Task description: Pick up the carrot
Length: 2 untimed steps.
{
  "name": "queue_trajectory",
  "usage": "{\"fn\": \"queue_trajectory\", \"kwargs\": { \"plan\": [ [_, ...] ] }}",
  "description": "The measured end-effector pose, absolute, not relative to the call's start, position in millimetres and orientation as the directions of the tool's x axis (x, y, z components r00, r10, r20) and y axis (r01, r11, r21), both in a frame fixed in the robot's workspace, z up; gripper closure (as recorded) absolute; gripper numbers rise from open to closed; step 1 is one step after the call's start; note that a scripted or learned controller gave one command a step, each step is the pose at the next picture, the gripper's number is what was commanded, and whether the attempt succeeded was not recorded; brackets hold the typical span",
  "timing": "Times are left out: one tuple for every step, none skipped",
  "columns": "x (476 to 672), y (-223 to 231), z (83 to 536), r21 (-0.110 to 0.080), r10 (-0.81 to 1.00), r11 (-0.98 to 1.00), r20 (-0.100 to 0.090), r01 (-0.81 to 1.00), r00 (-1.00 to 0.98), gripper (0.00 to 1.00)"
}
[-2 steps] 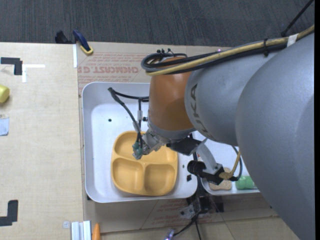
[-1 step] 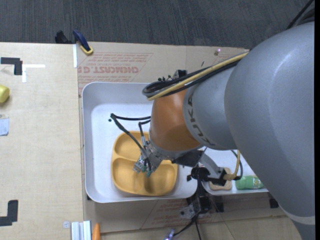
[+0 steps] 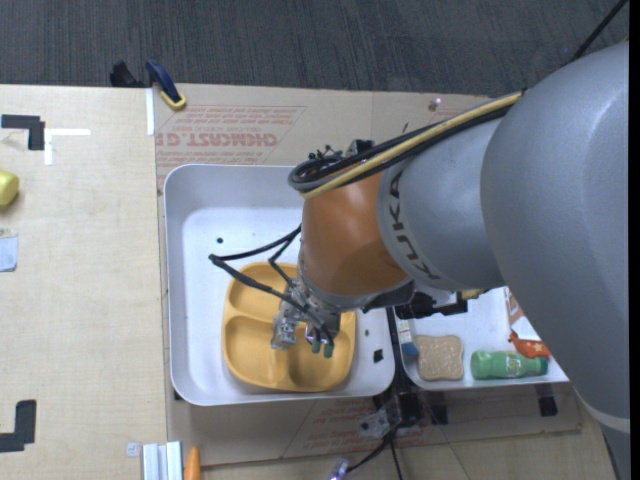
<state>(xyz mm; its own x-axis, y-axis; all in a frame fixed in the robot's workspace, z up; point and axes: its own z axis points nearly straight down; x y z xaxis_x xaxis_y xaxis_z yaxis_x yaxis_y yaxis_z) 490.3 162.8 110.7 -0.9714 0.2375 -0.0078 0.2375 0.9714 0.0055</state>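
The two-finger gripper (image 3: 304, 336) hung over the yellow divided plastic plate (image 3: 252, 348); its finger state was unclear. Finding the carrot seemed next.

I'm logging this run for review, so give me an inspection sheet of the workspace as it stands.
Surface: left bin and right bin, both white.
Job's things: orange piece, possibly the carrot, in right bin, partly hidden by the arm.
Clutter: yellow plate in left bin; bread slice and green bottle in right bin.
End effector: over the yellow plate.
Cables: black cable looping over left bin.
Surroundings: blue clip on the bench.
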Motion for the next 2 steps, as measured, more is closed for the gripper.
{"fn": "queue_trajectory", "kwargs": {
  "plan": [
    [482.0, 180.9, 101.9, 0.006, 0.531, 0.847, -0.007, 0.531, -0.847, 1.0],
    [478.5, 211.1, 149.7, -0.001, 0.796, 0.606, -0.002, 0.796, -0.606, 1.0]
  ]
}}
